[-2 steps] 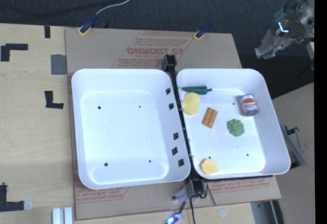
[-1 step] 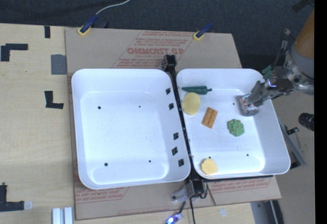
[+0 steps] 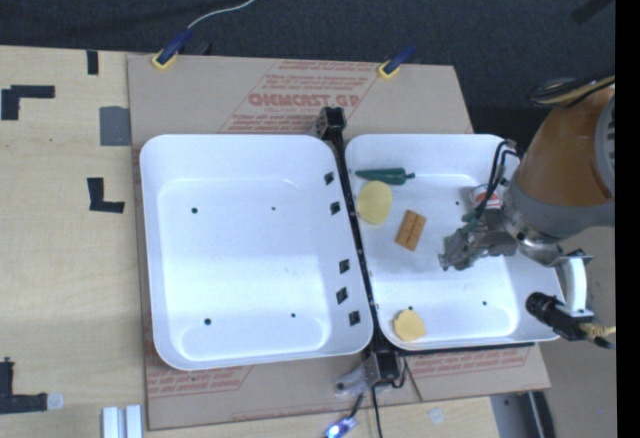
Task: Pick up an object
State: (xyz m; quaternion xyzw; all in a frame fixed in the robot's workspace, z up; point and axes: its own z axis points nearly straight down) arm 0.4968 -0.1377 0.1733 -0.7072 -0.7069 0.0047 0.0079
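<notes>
Nearest the camera, a yellow disc (image 3: 409, 326) was seen in the right bin (image 3: 440, 151). Beside the brown block (image 3: 410, 230), the pincer (image 3: 458, 252) was lowered; its grip could not be told.

Arm (image 3: 570, 166): broad orange band over a grey rounded wrist link, grey shell visible at the far edge. Gripper (image 3: 462, 251) looked dark grey, boxy and metallic, small against the wrist. Thin black cables looped along its upper side, with a small red-and-white fitting beside them. White bracket and a black cylindrical part hung below the wrist. No readable markings.
</notes>
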